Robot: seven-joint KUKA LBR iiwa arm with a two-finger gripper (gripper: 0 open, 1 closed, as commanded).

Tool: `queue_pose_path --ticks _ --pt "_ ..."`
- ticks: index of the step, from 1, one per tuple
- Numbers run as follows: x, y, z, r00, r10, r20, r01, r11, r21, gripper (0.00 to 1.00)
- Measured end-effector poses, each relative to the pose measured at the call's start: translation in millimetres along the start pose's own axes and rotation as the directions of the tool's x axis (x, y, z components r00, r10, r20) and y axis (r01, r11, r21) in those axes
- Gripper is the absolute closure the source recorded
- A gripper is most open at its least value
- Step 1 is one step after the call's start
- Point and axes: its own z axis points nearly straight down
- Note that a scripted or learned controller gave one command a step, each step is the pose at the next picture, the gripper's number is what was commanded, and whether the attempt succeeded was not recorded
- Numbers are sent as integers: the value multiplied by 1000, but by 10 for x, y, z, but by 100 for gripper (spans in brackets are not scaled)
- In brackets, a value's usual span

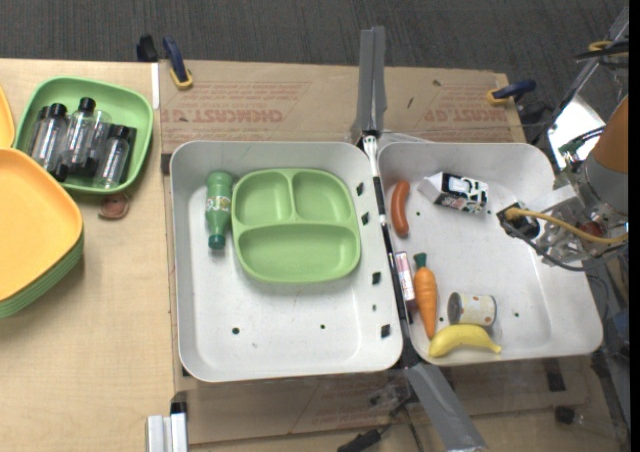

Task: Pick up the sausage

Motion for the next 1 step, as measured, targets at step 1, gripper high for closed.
queue_pose_path --ticks 1 --pt "-3 -2 -74 1000 -5 5 5 1000 2 100"
